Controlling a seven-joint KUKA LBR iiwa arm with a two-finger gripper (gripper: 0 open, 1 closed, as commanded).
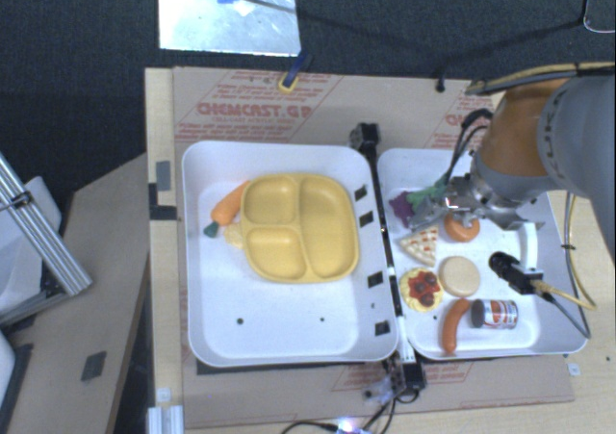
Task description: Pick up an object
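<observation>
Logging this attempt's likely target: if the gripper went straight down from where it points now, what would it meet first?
Probably the purple grapes at the right bin's upper left, with the pizza slice just below. The gripper hangs there; depth is unclear.

Arm (539,148) above toy food (452,278), right bin (553,326)

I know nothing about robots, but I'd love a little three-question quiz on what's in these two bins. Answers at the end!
1. True or false: the carrot lies in the right bin.
2. The yellow tray has how many compartments? A) two B) three C) five
3. Fill in: the can lies right beside the ____.

Key:
1. False. The carrot is in the left bin, against the tray's left edge.
2. B.
3. Sausage, near the right bin's front edge, below the pizza slice.
</observation>
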